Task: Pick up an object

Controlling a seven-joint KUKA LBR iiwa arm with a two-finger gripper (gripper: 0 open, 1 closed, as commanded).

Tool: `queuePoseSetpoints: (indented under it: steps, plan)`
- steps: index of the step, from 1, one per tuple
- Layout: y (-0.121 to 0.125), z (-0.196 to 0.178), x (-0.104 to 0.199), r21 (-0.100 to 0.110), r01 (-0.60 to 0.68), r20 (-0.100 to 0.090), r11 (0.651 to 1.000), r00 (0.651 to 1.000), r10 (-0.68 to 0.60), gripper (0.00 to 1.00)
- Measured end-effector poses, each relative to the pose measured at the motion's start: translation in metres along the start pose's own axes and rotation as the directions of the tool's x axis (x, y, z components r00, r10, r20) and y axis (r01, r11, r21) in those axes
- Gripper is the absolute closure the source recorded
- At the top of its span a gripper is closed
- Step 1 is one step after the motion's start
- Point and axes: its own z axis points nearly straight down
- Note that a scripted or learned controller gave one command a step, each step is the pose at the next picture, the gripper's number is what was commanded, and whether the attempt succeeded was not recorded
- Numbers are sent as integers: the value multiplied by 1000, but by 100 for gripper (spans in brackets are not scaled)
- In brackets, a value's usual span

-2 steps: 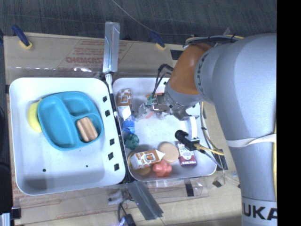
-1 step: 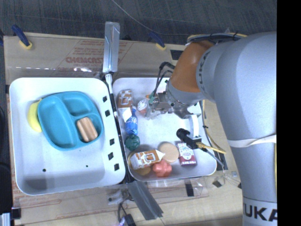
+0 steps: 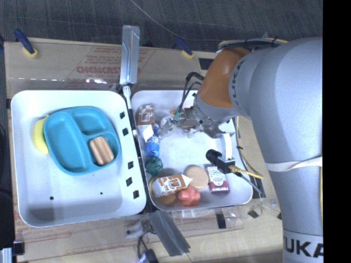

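tray (image 3: pixel 71 138) in left bin (image 3: pixel 33 201), carton (image 3: pixel 218 179) in right bin (image 3: pixel 164 100).

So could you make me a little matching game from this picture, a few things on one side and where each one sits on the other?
Things:
1. hot dog
2. yellow piece
3. small red carton
4. orange band

Places:
A. near corner of the right bin
B. on the arm
C. in a compartment of the blue tray
D. tucked under the tray's left edge, in the left bin

Pairs: 1-C, 2-D, 3-A, 4-B
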Motion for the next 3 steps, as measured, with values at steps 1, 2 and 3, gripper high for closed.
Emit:
queuePoseSetpoints:
  steps: [1, 2, 3]
  plan:
    - [30, 10, -45, 1, 374, -5, 927, 927, -374, 0]
    - [38, -31, 6, -4, 701, 3, 713, 714, -701, 0]
    - [23, 5, 24, -8, 469, 8, 883, 883, -469, 0]
